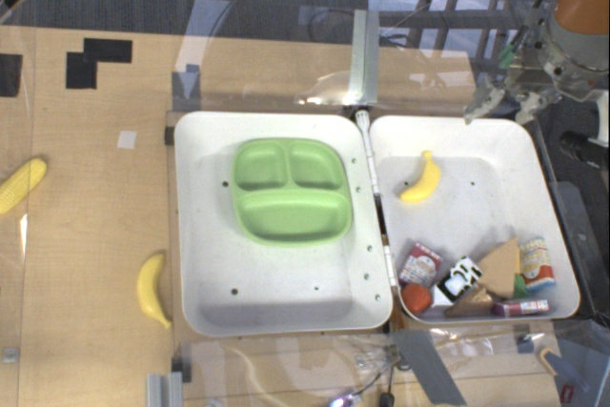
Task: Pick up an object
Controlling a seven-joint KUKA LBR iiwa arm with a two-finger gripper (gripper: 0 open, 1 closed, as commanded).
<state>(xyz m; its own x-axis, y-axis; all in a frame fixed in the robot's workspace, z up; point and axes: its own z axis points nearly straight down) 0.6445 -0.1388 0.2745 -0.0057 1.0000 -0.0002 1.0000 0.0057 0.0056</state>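
My gripper (498, 110) hangs over the back edge of the right bin (477, 157), below the orange-banded wrist. Its two fingers stand apart, open, with nothing between them. A yellow banana (421, 178) lies alone in the right bin's left middle, forward and left of the gripper. Along that bin's front lie a red and white box (420, 264), a red object (416, 298), a black and white block (462, 278), a tan wedge (500, 262), a small can (535, 262) and a purple marker (519, 307).
A green divided plate (291, 189) sits in the middle of the left bin (205, 234). Two more bananas lie outside the bins on the bench, one at the far left (19, 184) and one beside the left bin (152, 288). A metal divider (364, 62) runs between the bins.
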